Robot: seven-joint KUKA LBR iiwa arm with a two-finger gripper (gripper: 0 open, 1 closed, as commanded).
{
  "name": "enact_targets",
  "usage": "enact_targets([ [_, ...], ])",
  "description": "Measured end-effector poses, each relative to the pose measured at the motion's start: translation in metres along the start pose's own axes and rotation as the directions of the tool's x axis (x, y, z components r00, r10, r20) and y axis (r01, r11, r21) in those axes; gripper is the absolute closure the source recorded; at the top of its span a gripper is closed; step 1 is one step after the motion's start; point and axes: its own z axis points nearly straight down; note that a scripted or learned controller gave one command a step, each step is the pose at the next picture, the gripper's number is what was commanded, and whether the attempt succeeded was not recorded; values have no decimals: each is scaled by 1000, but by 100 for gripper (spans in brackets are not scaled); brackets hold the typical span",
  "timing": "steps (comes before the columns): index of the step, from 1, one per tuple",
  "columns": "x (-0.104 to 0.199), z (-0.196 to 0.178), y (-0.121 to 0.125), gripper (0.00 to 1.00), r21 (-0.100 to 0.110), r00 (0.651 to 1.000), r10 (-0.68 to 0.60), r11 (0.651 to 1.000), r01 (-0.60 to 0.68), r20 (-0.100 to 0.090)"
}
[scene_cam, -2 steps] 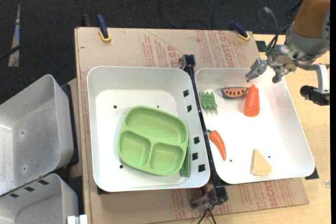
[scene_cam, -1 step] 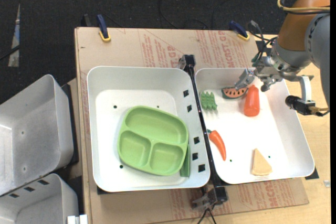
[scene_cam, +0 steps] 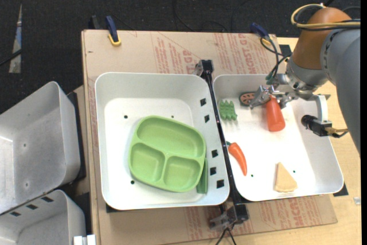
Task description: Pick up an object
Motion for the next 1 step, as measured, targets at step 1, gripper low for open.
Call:
enact_targets([
  [1,0,-14,2,100,-9,1000,-1,1000,1,3],
])
